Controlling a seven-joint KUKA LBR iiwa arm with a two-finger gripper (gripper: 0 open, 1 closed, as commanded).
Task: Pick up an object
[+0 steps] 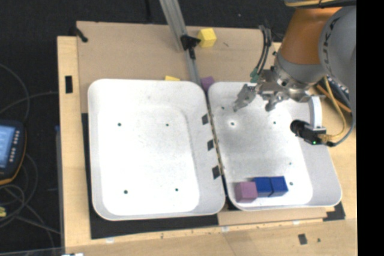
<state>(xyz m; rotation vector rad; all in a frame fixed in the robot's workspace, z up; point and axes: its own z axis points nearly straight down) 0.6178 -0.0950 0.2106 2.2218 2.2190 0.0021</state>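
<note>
My gripper (pixel 259 99) hangs over the far part of the right bin (pixel 264 141), its two fingers spread apart with nothing between them. At the near edge of that bin lie a purple block (pixel 245 190) and, touching its right side, a blue block (pixel 269 186). Both blocks are well in front of the gripper, toward the bottom of the view. The grey arm with its orange band (pixel 309 27) reaches in from the right.
The left bin (pixel 144 147) sits beside the right one. Behind the bins are a yellow block (pixel 207 38), a small yellow piece (pixel 172 78) and a purple piece (pixel 207 82) on the board. A slanted metal rail (pixel 171 3) stands at the back.
</note>
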